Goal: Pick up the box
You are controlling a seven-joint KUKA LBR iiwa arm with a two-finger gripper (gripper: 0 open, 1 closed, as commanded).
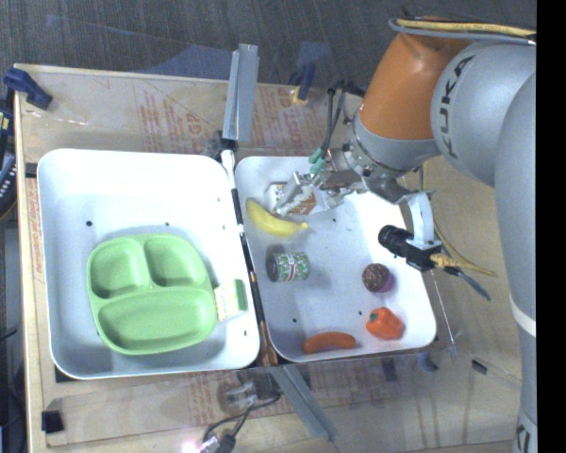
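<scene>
Reaching in from the right edge of the surface (pixel 123 102), the grey arm (pixel 472 92) with its orange band hung over the far end of the right bin (pixel 410 333). Claw (pixel 319 179) sat low at that bin's far wall, right at the box (pixel 292 196); whether it was spread or pressed together could not be told, nor whether the box was between it. Box: small, printed, lying near the far-left corner of the right bin, just beyond the banana (pixel 272 219). Green can (pixel 288 265) lay on its side near the bin's middle, left of centre. Dark round fruit (pixel 376 276) toward the right wall; red pepper (pixel 384 323) near the near-right corner; orange carrot-like piece (pixel 329 342) along the near wall. Left bin (pixel 66 173) held a green divided tray (pixel 153 293), toward its near side, with a small pale green item (pixel 237 297) against the tray's right edge.
</scene>
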